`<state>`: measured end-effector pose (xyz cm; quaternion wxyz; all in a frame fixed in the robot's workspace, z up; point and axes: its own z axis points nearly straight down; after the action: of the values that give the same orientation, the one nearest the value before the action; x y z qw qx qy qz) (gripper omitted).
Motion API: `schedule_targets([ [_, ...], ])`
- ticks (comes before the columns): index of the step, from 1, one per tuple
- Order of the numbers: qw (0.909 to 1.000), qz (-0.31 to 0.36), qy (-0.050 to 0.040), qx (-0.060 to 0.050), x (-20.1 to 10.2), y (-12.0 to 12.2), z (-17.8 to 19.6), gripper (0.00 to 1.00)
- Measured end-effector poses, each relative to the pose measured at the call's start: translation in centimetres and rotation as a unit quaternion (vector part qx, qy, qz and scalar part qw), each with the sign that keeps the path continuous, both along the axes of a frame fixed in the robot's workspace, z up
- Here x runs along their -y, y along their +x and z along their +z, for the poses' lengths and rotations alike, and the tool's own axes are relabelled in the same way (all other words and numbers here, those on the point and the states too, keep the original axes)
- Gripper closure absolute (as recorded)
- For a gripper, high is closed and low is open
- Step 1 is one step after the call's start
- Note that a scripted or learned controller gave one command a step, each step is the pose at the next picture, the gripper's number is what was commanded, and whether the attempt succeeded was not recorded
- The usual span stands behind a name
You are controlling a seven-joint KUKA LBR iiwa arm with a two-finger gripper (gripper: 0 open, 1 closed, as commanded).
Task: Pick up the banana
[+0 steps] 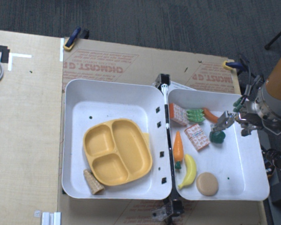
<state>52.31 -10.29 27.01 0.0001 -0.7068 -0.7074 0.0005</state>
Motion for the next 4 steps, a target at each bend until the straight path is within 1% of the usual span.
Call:
schedule_targets([
  [1, 0.9937, 0.112, 0.0003, 0.000, -6.4, -2.4, -7.8, 0.00],
  [2, 0.9815, 0.191, 0.0004, 0.000, -9.1, -4.5, -7.8, 0.00],
  [3, 0.9207, 0.390, 0.0002, 0.001, -8.3, -4.5, -7.8, 0.00],
  [4, 0.9206, 0.391, 0.0002, 0.001, -8.3, -4.5, -7.8, 0.00],
])
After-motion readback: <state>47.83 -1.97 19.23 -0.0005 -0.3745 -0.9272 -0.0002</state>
